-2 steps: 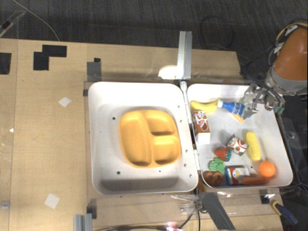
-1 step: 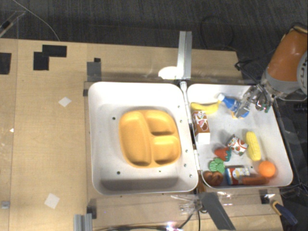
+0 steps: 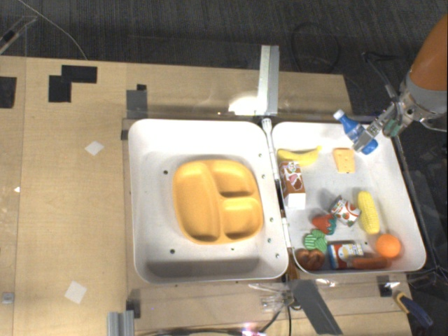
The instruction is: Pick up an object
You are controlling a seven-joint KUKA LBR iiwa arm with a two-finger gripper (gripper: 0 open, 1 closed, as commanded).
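Note:
My gripper (image 3: 371, 136) hangs over the far right corner of the right bin (image 3: 413, 222), reaching in from the right. A small blue bottle (image 3: 352, 129) with a white cap sits between its fingers, tilted, cap pointing up-left, and looks lifted off the bin floor. The gripper is shut on it. Below in the same bin lie a banana (image 3: 297, 155), a cheese slice (image 3: 343, 160), a brown carton (image 3: 292, 177), a corn cob (image 3: 369, 212), an orange (image 3: 388, 246) and a ketchup bottle (image 3: 346, 252).
The left bin (image 3: 147, 187) holds a yellow divided tray (image 3: 217, 200). A metal post (image 3: 269, 79) stands behind the divider between the bins. More small toys crowd the right bin's front: a strawberry (image 3: 323, 222), a green piece (image 3: 315, 241), a small can (image 3: 343, 211).

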